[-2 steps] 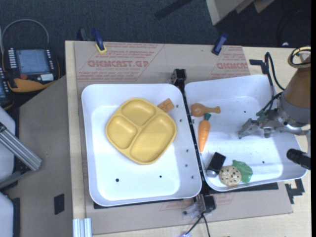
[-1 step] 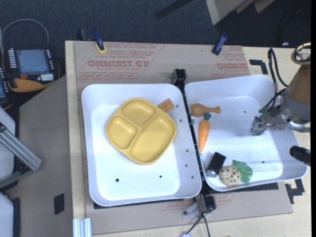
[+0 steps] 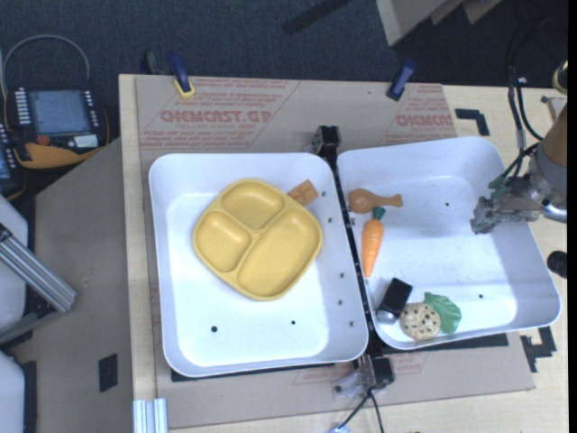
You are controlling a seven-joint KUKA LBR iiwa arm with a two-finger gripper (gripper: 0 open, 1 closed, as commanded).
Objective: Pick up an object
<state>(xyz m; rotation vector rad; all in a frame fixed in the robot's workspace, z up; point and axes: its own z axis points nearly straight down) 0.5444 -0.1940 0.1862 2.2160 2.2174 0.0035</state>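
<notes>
1. Objects for picking are seen in the right bin: a carrot, a drumstick-shaped piece, a cookie, a green leafy piece and a small black block.
2. Carrot and drumstick-shaped piece are placed near the bin's left wall, the drumstick just above the carrot's green top.
3. Cookie, green leafy piece and black block are grouped at the bin's near left corner, the cookie touching the leafy piece.
4. A yellow divided plate is seen in the left bin, with a small brown piece just beside its upper right rim.
5. The gripper is positioned at the right bin's right side, well apart from all the objects.
6. Nothing is seen between its fingers; how far they are parted cannot be told from this view.
7. Both bins are set on a board printed with red lettering.
</notes>
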